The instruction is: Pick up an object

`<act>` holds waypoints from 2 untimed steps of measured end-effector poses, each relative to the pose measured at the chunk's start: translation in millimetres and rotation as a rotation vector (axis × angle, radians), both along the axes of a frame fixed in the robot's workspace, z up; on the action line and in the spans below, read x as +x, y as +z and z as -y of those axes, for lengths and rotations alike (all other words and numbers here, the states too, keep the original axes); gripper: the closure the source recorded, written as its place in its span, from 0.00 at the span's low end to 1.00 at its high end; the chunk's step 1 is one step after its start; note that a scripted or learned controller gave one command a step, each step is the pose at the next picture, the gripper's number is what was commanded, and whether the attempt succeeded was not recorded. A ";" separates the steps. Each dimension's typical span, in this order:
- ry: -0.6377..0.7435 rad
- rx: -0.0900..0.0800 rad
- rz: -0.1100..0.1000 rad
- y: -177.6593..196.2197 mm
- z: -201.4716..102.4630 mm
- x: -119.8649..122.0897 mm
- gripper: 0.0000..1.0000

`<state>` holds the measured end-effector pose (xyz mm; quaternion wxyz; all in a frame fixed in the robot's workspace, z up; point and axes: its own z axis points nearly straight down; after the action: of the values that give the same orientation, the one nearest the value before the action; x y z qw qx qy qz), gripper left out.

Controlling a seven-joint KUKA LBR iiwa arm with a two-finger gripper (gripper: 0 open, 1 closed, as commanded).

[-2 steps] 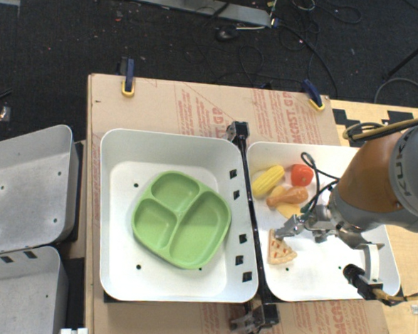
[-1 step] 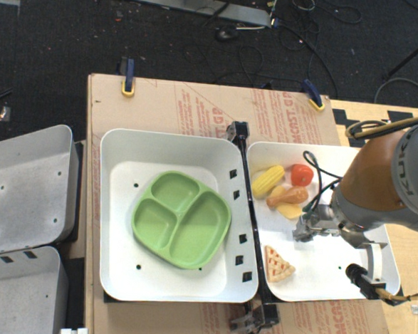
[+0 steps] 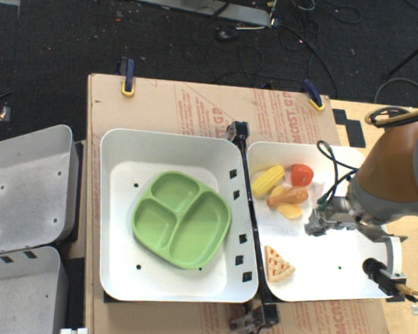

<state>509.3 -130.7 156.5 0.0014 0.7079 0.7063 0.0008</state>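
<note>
Now | pincer (image 3: 317,226) beside toy food (image 3: 287,195) | right bin (image 3: 344,283) floor mostly bare

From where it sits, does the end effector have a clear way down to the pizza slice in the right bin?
Probably yes: the triangular toy pizza slice lies alone, apart from the other food, near the end effector.

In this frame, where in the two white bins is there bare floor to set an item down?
Right bin: bare floor between the pizza-slice toy and the gripper, running to the near wall. Its far-left corner is crowded: yellow corn cob, red tomato, orange-brown bread-like piece. Left bin: the green divided plate fills the middle, leaving narrow margins along the walls.
</note>
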 end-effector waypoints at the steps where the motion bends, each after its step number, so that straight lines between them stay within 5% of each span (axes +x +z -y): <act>1: 0.005 0.000 0.000 56.4 1.5 9.9 1.00; 2: 0.005 0.000 0.003 113.6 -5.5 4.7 1.00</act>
<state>514.0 -125.2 270.1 0.0025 0.7059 0.7083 0.0015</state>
